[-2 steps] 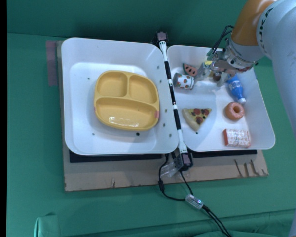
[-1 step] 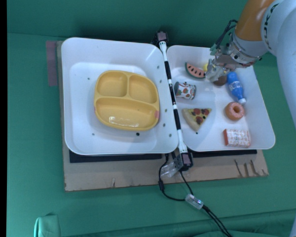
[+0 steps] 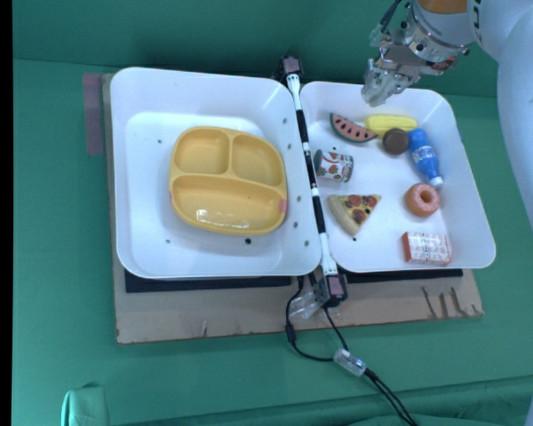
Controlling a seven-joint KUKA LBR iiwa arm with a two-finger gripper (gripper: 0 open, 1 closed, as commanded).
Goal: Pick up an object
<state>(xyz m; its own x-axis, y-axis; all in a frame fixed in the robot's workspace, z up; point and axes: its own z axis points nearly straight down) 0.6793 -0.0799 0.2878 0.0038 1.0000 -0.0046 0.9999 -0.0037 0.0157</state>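
Closest lies an orange box [image 3: 425, 248] in the right bin [image 3: 476, 204]. Above that bin's far rim, the gripper [image 3: 379, 92] hangs with nothing between its fingers, apparently closed. Most of the arm [image 3: 521, 78] is cut off.

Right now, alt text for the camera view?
A grey robot arm's gripper hovers over the far edge of the right bin, which holds a watermelon slice, pizza slice, doughnut, blue bottle and other toy foods. The left bin holds a yellow divided plate.
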